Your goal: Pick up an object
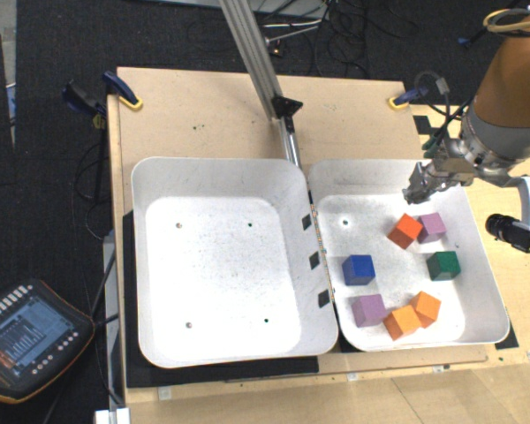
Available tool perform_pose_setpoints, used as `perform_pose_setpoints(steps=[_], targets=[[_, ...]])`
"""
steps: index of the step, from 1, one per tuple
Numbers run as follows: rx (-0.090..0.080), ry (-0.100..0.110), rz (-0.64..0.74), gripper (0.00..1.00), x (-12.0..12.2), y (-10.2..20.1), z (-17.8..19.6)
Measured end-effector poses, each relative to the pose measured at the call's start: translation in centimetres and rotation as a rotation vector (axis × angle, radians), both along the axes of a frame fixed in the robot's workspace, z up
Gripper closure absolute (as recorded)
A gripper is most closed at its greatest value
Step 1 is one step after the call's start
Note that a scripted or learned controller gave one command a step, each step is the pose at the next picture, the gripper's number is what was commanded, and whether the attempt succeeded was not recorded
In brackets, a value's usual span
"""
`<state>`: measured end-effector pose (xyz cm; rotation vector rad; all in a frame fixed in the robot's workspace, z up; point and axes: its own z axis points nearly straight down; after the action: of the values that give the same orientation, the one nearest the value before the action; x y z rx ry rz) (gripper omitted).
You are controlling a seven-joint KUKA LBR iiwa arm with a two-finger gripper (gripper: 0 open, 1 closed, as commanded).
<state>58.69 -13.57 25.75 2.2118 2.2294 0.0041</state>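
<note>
Tool (418, 193) hovers just above the orange cube (405, 230) in the right bin (477, 276), grip state can't tell. Purple cube (432, 226) touches the orange cube's right side; blue cube (359, 269) below-left, green cube (442, 264) below-right.

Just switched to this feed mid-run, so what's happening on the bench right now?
The arm's gripper hangs over the far end of the right bin, just above an orange block and a purple block that sit side by side. Nothing shows between its fingers. A blue block, a green block, another purple one and two more orange ones also lie in that bin.
</note>
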Motion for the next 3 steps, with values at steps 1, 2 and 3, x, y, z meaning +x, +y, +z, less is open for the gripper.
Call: perform_pose_setpoints(steps=[1,2,3], targets=[[0.0,0.001,0.001,1.0,1.1,5.3,0.2],[0.0,0.004,0.0,1.0,1.3,9.8,-1.1],[0.001,0.004,0.0,1.0,0.3,15.1,-2.0]])
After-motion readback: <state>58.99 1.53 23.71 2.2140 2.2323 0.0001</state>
